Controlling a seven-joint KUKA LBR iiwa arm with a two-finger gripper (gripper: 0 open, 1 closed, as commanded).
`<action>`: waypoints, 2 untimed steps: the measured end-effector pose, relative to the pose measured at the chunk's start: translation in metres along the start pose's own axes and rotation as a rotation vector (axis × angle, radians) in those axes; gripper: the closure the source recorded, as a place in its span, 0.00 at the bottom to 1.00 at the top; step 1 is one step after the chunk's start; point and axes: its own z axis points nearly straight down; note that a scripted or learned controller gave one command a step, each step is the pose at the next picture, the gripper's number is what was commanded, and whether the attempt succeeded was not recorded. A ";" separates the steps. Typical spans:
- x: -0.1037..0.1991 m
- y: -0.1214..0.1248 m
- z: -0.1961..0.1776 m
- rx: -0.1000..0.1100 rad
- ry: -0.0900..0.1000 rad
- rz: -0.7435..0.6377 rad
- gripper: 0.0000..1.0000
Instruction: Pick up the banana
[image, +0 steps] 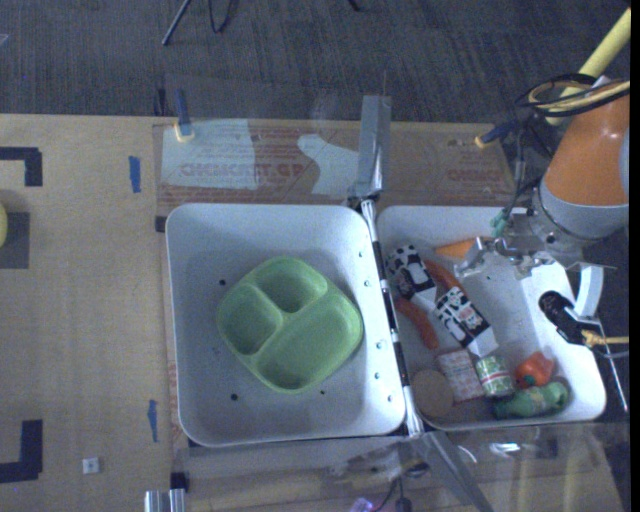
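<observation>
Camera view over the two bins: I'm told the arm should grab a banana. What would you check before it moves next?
1. Banana picked out among the right white bin's clutter: cannot tell. I recognise a black-and-white cow-patterned carton, an orange carrot-like piece and a green lumpy toy.
2. Small yellow object at the bench's left edge is the banana: cannot tell, as the frame cuts it off.
3. Gripper over the right bin: ok.
4. Green divided plastic plate lies in the left white bin, away from the arm: ok.
</observation>
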 end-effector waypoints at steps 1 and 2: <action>0.011 0.012 0.081 -0.003 -0.002 0.259 0.00; -0.065 0.053 0.097 -0.002 0.003 0.310 0.00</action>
